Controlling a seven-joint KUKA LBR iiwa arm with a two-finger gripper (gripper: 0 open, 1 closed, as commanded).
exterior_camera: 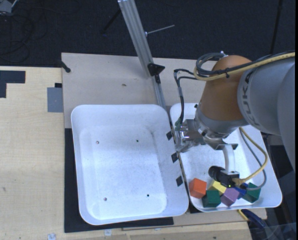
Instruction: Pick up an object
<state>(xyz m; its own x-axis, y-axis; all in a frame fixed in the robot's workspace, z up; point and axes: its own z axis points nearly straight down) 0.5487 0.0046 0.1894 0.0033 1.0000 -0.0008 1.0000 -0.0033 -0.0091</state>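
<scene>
**A:** Camera view from above: where are the things worth picking?

**B:** All are in the right bin (246, 139), huddled at its near end. An orange block (198, 187), a yellow block (219, 187), a green block (212, 198) and a purple block (230, 196) lie touching or nearly so, with a blue block (240, 188) and a dark green block (252, 193) just beside them.

**A:** And the arm?

**B:** It hangs over that same bin, I'd judge because the left bin (84, 121) offers nothing to take. The gripper (185, 136) sits by the wall between the two bins, apart from the cluster on its far side.

**A:** Spread or closed?

**B:** I cannot tell, because the wrist's bulk covers it. I see no block carried.

**A:** What does the next move need?

**B:** Probably a shift toward the near end. The orange block stands at the cluster's edge, so it looks the easiest to reach cleanly.
</scene>
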